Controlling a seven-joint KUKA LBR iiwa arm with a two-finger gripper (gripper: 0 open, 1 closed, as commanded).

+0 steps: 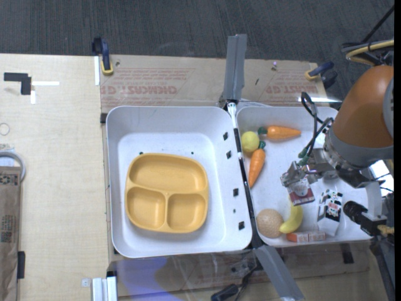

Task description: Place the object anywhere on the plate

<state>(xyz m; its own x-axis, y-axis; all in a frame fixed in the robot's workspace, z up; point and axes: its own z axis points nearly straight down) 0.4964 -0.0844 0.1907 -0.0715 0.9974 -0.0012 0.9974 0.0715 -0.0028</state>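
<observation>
Gripper hangs above a red-and-white item in the right bin; its opening is unclear.

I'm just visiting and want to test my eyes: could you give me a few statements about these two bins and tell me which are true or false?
1. The yellow plate lies in the left bin. True.
2. Two carrots lie in the right bin. True.
3. A banana rests on the plate. False: it lies in the right bin, beside an egg.
4. The gripper is over the left bin. False: it is over the right bin.
5. The plate has three compartments. True.
</observation>
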